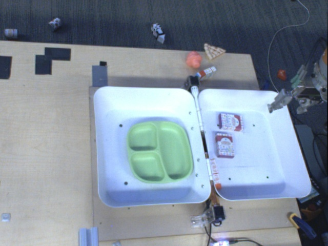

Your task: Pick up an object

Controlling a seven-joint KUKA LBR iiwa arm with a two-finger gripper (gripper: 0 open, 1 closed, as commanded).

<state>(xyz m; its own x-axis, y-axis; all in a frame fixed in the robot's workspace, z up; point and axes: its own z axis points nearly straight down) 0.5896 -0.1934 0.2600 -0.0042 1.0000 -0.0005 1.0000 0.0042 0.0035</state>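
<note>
You are at the very start of the pick: the claw (285, 100) hangs at the far right corner of the right-hand shallow white plastic bin (287, 152), reaching in from the right edge, and nothing sits between its tips. It is too small and blurred here for you to tell whether it is spread or pressed together. Your likely targets are the two small flat red-and-white printed packets lying in that bin's left half: the upper packet (230, 121) and the lower packet (225, 145), one just beside the other along the bin's length, apart by a narrow strip of white floor. Both are well apart from the claw. The left-hand shallow white plastic bin (110, 137) carries a pale green three-compartment plastic tray (160, 150), which looks wide for a two-finger pinch. So the step in hand is the approach. The next move, as you should judge it, calls for travelling leftward over the right bin, centring above one packet, and descending squarely; being flat, a packet gives little edge to catch, and the neighbour lies close enough to be nudged.
</note>
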